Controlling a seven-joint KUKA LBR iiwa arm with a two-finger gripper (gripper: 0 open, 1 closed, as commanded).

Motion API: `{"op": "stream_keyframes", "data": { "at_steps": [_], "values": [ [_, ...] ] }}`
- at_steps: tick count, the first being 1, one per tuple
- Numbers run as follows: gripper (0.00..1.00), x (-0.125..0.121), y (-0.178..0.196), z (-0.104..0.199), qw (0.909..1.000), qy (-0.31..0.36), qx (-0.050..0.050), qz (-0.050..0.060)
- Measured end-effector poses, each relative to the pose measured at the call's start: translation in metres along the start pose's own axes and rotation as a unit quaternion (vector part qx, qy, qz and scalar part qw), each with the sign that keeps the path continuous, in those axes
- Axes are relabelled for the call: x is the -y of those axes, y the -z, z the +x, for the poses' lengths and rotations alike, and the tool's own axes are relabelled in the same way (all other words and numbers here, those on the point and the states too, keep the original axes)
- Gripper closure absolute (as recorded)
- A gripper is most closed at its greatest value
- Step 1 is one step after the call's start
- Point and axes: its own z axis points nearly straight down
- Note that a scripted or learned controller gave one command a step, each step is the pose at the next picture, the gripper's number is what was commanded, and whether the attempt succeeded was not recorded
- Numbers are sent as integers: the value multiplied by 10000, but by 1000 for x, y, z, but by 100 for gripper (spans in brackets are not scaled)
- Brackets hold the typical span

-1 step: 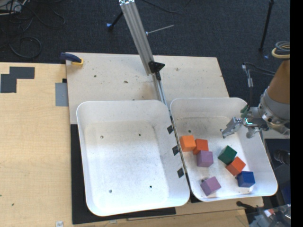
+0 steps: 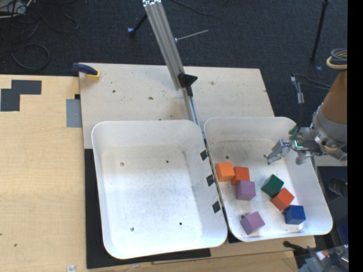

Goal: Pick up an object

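Several small blocks lie in the right bin [image 2: 255, 130]: an orange one [image 2: 224, 170], a red one [image 2: 241, 174], a purple one [image 2: 245, 190], a green one [image 2: 273, 185], an orange-red one [image 2: 282, 198], a blue one [image 2: 294, 213] and a second purple one [image 2: 252, 222]. My gripper [image 2: 288, 153] hangs over the bin's right part, above and just behind the green block. It is open, fingers spread, with nothing between them. The arm comes in from the right edge.
The left bin [image 2: 113, 137] sits beside the right one, with black clips along the shared wall. A slanted aluminium bar [image 2: 167, 44] rises behind the bins. A blue and yellow clamp [image 2: 86, 69] lies at the bench's back left.
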Motion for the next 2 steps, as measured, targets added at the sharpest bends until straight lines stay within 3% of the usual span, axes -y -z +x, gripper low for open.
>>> {"op": "stream_keyframes", "data": {
  "at_steps": [2],
  "values": [
    [0, -1, -104, -6, 10000, 1, -6, 26]
  ]
}}
